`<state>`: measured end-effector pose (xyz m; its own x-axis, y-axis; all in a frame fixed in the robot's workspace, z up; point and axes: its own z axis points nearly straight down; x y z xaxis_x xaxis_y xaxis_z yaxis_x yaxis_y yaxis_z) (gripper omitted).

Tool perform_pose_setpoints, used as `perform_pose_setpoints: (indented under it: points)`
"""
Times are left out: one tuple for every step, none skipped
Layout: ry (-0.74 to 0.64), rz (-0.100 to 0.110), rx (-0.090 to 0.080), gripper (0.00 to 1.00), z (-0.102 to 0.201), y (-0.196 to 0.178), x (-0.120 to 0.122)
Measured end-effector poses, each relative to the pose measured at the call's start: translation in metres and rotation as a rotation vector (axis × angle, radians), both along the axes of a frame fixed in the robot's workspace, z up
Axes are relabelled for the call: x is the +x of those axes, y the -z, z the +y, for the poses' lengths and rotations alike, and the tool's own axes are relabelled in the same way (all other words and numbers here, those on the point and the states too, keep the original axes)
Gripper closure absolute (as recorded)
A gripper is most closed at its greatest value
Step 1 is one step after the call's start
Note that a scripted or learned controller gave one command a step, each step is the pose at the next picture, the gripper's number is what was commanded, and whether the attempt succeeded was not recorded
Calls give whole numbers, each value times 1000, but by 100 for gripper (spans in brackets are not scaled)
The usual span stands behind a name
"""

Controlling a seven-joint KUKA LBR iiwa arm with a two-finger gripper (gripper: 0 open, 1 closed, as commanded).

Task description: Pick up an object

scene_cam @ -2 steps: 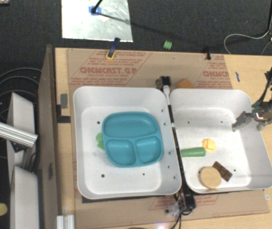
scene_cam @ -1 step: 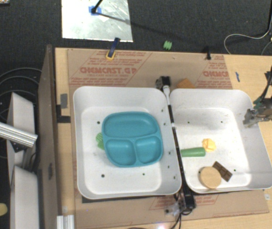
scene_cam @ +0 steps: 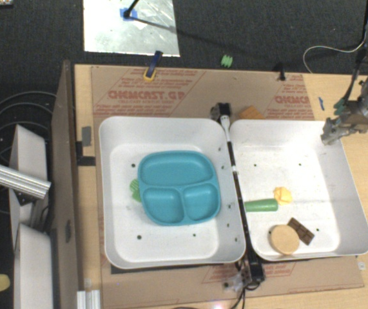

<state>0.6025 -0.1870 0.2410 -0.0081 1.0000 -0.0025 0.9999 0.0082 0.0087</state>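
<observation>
A round tan wooden disc (scene_cam: 284,239) touches a dark brown flat piece (scene_cam: 301,231) at five o'clock in the right white plastic bin (scene_cam: 345,192); a grasp could nudge both. Beyond lie a smooth green cylinder (scene_cam: 260,205) and a yellow lump (scene_cam: 283,195), likely to roll. The gripper (scene_cam: 336,129) hovers at one o'clock.

Two white bins sit side by side, parted by a dark divider strip (scene_cam: 233,166). Left of the divider, a blue sectioned plate (scene_cam: 178,187) covers the middle of the left bin (scene_cam: 116,172), leaving bare floor along its walls. Right of the divider, the right bin (scene_cam: 345,185) lies open across its far half. Near the front, a green stick (scene_cam: 260,205), yellow piece (scene_cam: 283,195), round tan disc (scene_cam: 284,239) and brown piece (scene_cam: 300,230) cluster close together.
</observation>
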Motion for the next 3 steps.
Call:
perform_pose_setpoints:
  points:
    - [3,2,0,100,-20,-9,23]
    - [1,3,2,100,7,-1,57]
    - [7,2,-1,100,-21,-12,67]
